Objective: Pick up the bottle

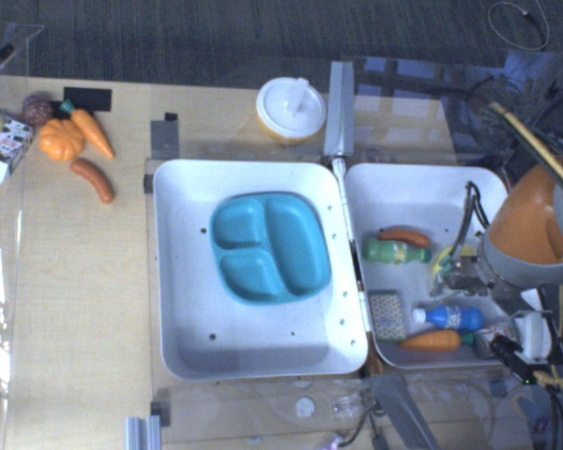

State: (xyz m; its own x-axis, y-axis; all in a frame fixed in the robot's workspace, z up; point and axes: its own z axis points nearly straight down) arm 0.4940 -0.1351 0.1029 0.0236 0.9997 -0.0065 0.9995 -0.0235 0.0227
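Inside the right bin (422, 190), a green bottle (395, 251) is seen lying on its side near the left wall, just below a sausage (404, 236). Nearer the front, a blue bottle (452, 319) is laid beside a carrot (432, 341). The gripper (457, 275) is poised between both bottles; its opening cannot be told. A blue tray (267, 247) is held by the left bin (183, 279).
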